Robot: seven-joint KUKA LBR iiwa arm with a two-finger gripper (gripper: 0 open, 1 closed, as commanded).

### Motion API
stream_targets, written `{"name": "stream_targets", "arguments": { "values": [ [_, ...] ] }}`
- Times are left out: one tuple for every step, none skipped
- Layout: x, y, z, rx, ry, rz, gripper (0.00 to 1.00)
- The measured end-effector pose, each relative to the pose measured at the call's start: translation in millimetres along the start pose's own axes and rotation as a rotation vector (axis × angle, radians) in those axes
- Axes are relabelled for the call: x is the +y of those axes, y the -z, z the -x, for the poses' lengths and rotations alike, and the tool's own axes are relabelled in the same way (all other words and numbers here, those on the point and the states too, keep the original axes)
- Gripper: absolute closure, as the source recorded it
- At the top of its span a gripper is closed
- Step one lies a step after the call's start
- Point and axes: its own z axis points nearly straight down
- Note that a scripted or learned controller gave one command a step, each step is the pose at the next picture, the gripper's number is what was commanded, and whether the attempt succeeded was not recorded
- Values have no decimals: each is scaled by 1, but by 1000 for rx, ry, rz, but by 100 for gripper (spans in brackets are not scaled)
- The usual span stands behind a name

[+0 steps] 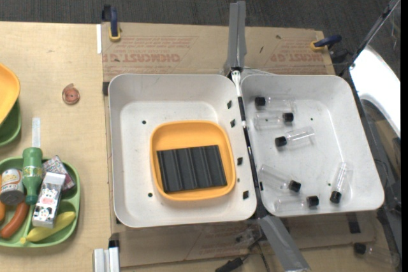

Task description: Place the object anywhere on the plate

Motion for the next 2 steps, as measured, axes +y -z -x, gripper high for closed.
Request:
{"name": "stream_targets", "arguments": {
  "values": [
    [0, 0, 0, 0, 82, 0, 0],
    [-4, -1, 7, -2, 494, 2, 0]
  ]
}}
